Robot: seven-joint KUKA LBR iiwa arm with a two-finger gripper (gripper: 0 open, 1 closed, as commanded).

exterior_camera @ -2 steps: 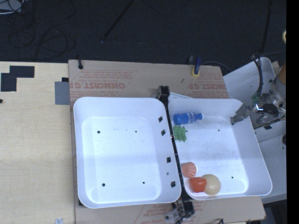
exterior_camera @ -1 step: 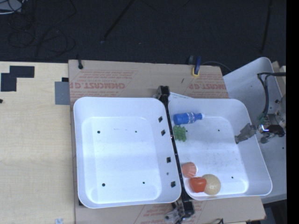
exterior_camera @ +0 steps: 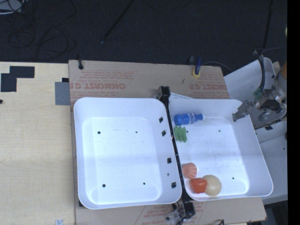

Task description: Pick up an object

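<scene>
Probably the small blue bottle (exterior_camera: 188, 118) is being judged light, hard and slippery, best pinched across its middle. The gripper (exterior_camera: 243, 110) is being seen near the right bin (exterior_camera: 262, 172), its grip unclear.

Two white bins (exterior_camera: 123, 108), a blue bottle (exterior_camera: 187, 118), a green bumpy toy (exterior_camera: 180, 134), a pink ball (exterior_camera: 189, 169), a red ball (exterior_camera: 198, 185), a pale yellow ball (exterior_camera: 213, 184), brown cardboard (exterior_camera: 140, 81) with red letters.
</scene>
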